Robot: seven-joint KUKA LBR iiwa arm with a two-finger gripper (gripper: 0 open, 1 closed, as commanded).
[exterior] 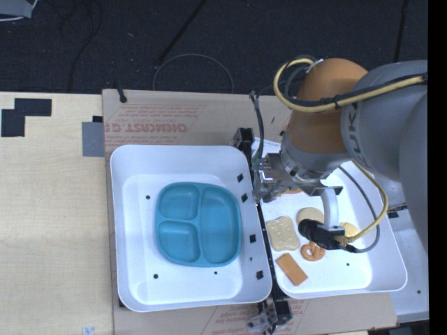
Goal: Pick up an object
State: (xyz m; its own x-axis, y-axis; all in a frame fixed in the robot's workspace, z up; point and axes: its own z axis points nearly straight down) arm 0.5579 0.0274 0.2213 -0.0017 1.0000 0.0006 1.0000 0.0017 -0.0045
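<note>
The right bin (377,274) holds several small food-like pieces. A pale beige toast slice (283,232) lies near its left wall. An orange rectangular cracker (292,269) lies just in front of the slice. A small brown ring (314,252) sits to the right of the slice, and a yellowish piece (348,229) is partly hidden behind the robot's parts. My gripper (269,179) hangs low over the back left of the right bin, close to the wall between the bins and behind the toast slice. I see nothing held in it.
The left bin (133,166) holds a blue divided plate (198,223) in its middle. The grey arm and its orange band (328,110) cover the back of the right bin. Cardboard lies under both bins, with a pale bench surface to the left.
</note>
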